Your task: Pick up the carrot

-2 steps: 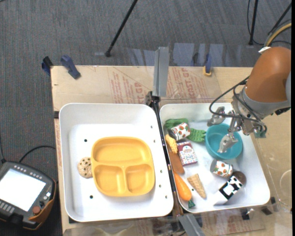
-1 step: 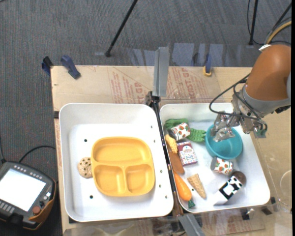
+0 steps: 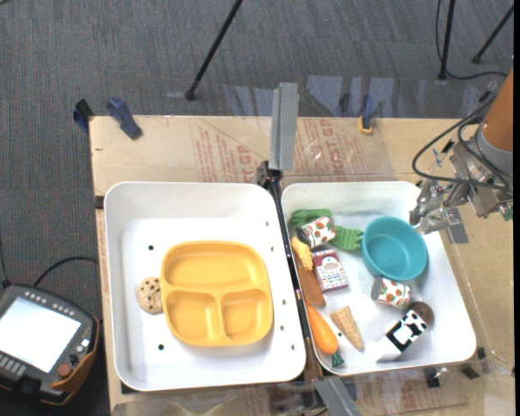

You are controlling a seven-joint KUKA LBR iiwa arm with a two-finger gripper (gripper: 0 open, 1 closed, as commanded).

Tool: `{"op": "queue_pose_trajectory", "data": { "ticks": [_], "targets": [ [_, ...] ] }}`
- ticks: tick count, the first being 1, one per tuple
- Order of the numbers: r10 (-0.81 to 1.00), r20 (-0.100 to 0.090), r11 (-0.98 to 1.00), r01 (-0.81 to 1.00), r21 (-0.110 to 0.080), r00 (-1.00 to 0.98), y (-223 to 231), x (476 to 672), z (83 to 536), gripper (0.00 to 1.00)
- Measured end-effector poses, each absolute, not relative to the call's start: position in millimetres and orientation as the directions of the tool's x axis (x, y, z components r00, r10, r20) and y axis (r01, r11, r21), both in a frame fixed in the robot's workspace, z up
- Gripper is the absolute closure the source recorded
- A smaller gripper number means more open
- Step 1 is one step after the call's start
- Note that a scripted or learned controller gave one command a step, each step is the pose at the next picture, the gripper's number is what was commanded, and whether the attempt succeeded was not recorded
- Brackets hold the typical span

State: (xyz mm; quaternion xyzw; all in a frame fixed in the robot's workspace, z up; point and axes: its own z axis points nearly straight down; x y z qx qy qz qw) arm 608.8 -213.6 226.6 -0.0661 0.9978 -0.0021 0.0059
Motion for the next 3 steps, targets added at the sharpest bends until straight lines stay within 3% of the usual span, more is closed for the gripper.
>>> {"op": "queue_pose_trajectory", "data": {
  "ticks": [1, 2, 3],
  "targets": [
    [-0.841, -0.004, 0.541, -0.841, 0.001, -0.541, -210, 595.4, 220, 1.00],
    [-0.901, -0.003, 0.434, -0.901, 0.000, -0.434, -212, 510.4, 250, 1.00],
    [-0.991, -0.005, 0.137, -0.991, 0.003, -0.137, -210, 494.5, 254, 1.00]
  ]
}}
